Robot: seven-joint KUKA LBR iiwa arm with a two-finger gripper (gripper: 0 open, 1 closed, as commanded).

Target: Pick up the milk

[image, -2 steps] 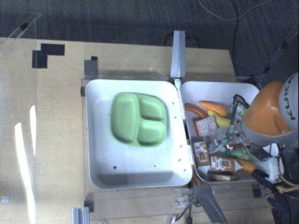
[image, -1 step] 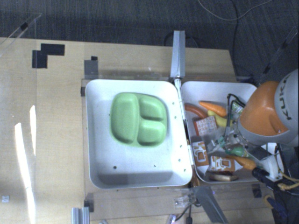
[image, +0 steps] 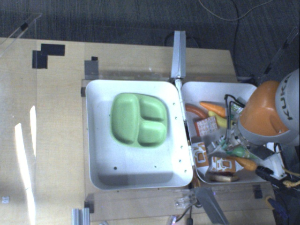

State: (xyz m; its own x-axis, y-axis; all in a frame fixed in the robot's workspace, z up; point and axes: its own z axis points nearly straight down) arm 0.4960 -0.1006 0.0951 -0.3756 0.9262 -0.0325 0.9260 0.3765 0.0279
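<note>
Two white bins (image: 93, 139), one green plate (image: 139, 119)

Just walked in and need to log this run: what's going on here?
A grey arm with an orange band reaches from the right over the right bin. Its gripper is down among toy groceries, just above the brown-and-white milk carton. The left bin holds a green divided plate.

We see our grey arm (image: 286, 102) reaching in from the right, its orange band (image: 260, 111) above the wrist, angled downward with the gripper (image: 228, 143) low.
</note>
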